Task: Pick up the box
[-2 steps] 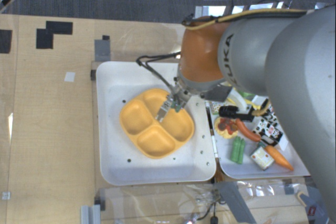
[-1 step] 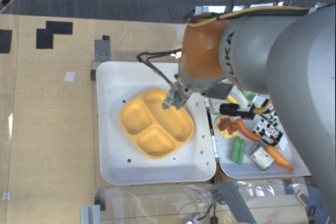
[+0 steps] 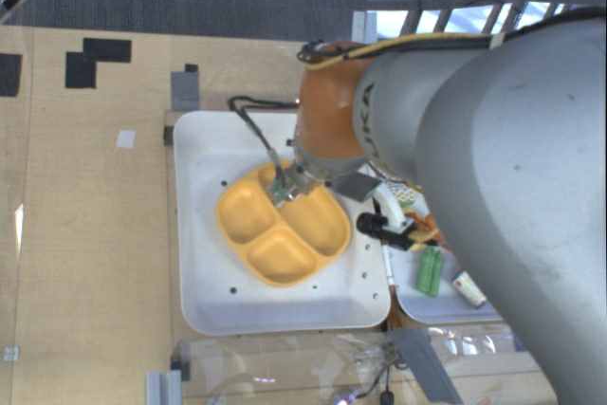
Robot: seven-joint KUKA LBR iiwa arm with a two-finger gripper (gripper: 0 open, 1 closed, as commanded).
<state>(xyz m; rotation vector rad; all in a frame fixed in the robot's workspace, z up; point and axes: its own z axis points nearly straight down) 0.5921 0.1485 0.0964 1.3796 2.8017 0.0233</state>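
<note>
A small white box lies in the right bin, near the bin's front and partly under the arm. A white printed carton peeks out beneath the arm at that bin's left side. My gripper hangs low over the left bin, right above the far part of a yellow three-compartment tray. Nothing shows between the gripper and the tray. The grey arm and its orange band hide most of the right bin.
A green bottle-like thing lies in the right bin beside the small box. A black elongated thing rests across the rim between the bins, with an orange piece next to it. The yellow tray takes up the left bin's middle.
</note>
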